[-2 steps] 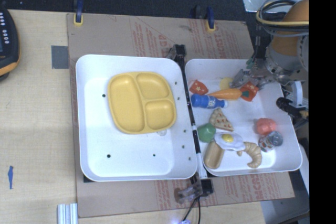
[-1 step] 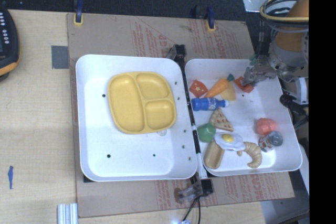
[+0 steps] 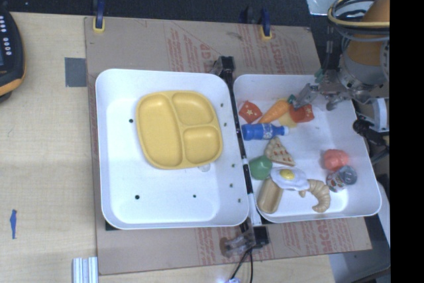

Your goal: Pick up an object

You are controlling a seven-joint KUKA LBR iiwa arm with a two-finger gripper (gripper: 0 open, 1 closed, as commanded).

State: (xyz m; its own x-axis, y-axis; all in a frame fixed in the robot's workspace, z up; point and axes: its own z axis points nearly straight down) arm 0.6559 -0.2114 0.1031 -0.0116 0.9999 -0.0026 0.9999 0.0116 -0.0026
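Toys (image 3: 291, 156) crowd the right bin (image 3: 361, 209), nearest touching the pincer (image 3: 306, 99).

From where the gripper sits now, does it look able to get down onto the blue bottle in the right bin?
Probably yes. The blue bottle lies on its side with nothing on top of it, a short way from the gripper. The carrot lies close beside it and may crowd the fingers.

A small red plastic toy (image 3: 303, 113) lies tilted in the right white bin (image 3: 361, 205), right beneath the gripper (image 3: 310, 98). An orange plastic carrot (image 3: 273, 111) lies slantwise just left of it, touching.
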